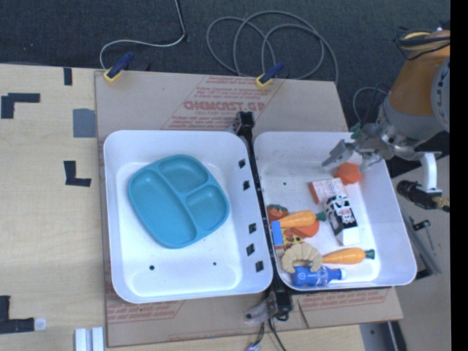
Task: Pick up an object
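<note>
So far nothing is lifted. Nearest, in the right bin [391, 218], the toys lie loose: a blue bottle [318, 276], a carrot [345, 255], a second carrot [297, 219] and a black-and-white piece [341, 213]. Farther back, the gripper [349, 153] hangs just above a small orange object [349, 172], fingers spread, gripping nothing. The descent, the closing and the lift all remain. The left bin [121, 148] bears a blue plate [178, 199].

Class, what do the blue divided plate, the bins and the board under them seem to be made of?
Blue divided plate: likely moulded plastic, one even colour, soft sheen. Bins: probably white plastic, smooth with rounded rims. Board: looks like brown cardboard, matte, with red print.
</note>
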Robot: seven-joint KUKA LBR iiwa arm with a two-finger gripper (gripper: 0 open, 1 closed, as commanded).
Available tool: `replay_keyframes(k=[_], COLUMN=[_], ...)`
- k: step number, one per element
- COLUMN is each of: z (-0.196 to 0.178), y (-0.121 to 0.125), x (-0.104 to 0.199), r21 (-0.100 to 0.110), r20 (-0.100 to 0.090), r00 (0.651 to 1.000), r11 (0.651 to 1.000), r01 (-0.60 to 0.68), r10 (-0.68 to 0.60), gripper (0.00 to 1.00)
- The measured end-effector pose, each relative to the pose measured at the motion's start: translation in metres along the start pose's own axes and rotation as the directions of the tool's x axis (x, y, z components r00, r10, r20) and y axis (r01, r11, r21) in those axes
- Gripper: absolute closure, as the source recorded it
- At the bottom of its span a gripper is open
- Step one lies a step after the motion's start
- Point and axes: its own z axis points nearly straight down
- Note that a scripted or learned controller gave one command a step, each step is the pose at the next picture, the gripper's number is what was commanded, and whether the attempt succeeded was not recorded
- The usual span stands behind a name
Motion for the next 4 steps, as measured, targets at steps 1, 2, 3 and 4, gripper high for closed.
replay_keyframes(k=[1,2,3,4], z=[0.091,0.080,0.079,0.085], y=[0.007,0.010,0.011,-0.010], x=[0.025,0.026,0.026,-0.016], r21=[-0.007,-0.016,-0.017,-0.015], r20=[0.005,0.005,0.005,0.005], r00=[1.000,1.000,1.000,1.000], r11=[1.000,1.000,1.000,1.000], r01=[-0.001,0.000,0.000,0.001], r10=[0.002,0.000,0.000,-0.001], gripper=[0.00,1.00,0.00,0.00])
